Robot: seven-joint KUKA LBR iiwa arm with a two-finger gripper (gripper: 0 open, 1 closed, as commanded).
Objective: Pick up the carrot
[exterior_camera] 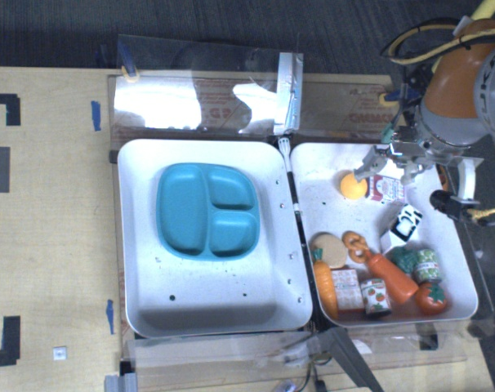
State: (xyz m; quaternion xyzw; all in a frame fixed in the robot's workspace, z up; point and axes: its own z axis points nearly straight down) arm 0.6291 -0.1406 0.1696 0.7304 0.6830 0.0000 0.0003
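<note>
Bench (51, 219) carries two white bins side by side. Left bin (141, 292) holds a blue divided plate (207, 209) in its middle. Right bin (313, 166) is crowded along its near edge with toy food. Grey arm (468, 80) with the orange band comes in from the right and sits over the far right part of the right bin. Gripper (392, 163) hangs with fingers spread apart, nothing between them, just above a small red-and-white carton (386, 189) and just right of an orange ball (353, 186). A black-and-white item (406, 222) lies just nearer. Carrot (324, 287) lies in the near left corner of the right bin, long axis running near-far, tight against the left wall, touching a pink packet (345, 288) on its right and just near of a tan round piece (330, 247). Gripper is well apart from it, so this looks like early approach. To do it well: move left and nearer, turn the wrist so the fingers close across the carrot's width, and slot one finger between carrot and wall, the other between carrot and packet. Risks: clipping the bin wall, or pinching the packet too. Also near: an orange bottle (392, 274), a small box (376, 297), a tomato (431, 298), green veg (416, 261).
</note>
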